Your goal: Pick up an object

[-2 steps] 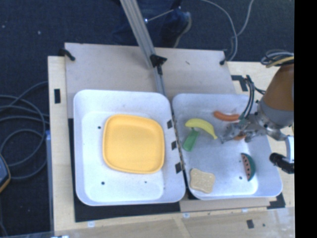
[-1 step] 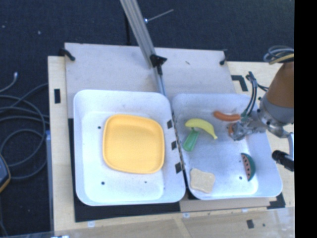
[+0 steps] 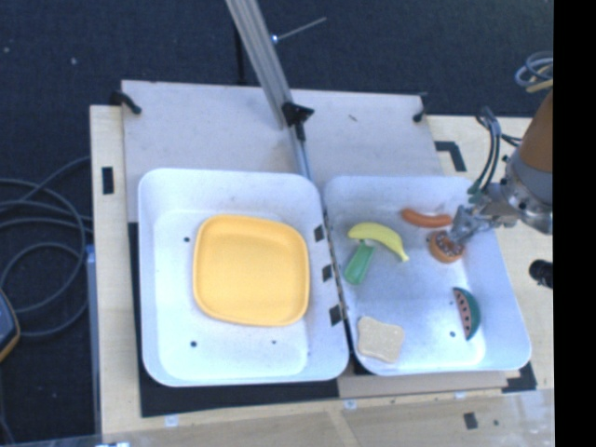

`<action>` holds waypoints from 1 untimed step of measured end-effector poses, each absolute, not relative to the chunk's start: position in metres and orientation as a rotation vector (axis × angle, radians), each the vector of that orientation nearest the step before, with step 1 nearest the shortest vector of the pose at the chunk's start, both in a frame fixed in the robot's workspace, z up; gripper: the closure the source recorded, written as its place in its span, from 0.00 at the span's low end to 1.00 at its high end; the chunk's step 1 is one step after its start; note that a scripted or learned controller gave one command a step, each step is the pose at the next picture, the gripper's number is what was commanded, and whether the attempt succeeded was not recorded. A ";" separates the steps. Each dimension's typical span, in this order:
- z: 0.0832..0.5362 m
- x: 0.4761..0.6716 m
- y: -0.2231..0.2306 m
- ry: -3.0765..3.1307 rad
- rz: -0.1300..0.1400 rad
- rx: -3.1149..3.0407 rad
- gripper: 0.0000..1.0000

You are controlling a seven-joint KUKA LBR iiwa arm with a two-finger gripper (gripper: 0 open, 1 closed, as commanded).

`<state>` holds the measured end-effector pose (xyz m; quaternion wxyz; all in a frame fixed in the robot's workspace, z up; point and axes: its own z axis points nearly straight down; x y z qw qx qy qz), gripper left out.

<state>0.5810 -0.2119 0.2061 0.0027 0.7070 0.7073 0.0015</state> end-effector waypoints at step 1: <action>0.259 0.582 -0.213 2.218 0.004 2.218 1.00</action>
